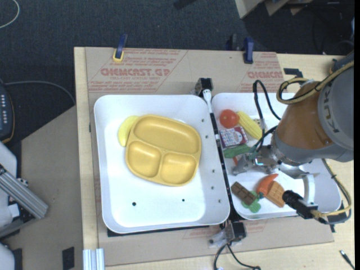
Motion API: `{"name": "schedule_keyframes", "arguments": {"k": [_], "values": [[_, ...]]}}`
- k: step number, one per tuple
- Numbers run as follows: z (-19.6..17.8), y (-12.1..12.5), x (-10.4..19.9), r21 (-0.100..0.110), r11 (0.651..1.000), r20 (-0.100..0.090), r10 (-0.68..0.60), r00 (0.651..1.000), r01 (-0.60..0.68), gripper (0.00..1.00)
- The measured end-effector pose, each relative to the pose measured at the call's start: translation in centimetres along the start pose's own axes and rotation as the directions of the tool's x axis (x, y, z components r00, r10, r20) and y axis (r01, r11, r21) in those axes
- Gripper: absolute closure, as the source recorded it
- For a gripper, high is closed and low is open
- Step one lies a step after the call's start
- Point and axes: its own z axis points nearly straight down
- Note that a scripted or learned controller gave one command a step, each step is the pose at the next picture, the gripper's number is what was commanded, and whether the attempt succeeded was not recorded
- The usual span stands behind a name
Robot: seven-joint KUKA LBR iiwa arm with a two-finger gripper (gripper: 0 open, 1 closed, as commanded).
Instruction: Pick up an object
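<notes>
The right bin holds several toy foods: a red tomato, a yellow corn cob, a red packet, a green piece, a brown chocolate bar, an orange carrot and an orange waffle-like block. My gripper is low in this bin's middle, just below the green piece and above the chocolate bar. The grey arm with its orange band covers the bin's right part.
A yellow divided plate lies in the left bin, with a yellow banana-like piece at its upper left edge. A small green bit sits near the right bin's front wall. Black cables loop over the arm.
</notes>
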Motion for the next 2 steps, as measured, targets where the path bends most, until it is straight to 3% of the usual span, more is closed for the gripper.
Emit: {"name": "schedule_keyframes", "arguments": {"k": [1, 2], "values": [[-1.1, 0.0, 0.0, -0.004, 1.000, 0.001, 0.002, 1.000, -0.002, 1.00], [-7.2, 0.2, -0.8, -0.010, 1.000, 0.004, 0.000, 1.000, 0.000, 1.00]]}}
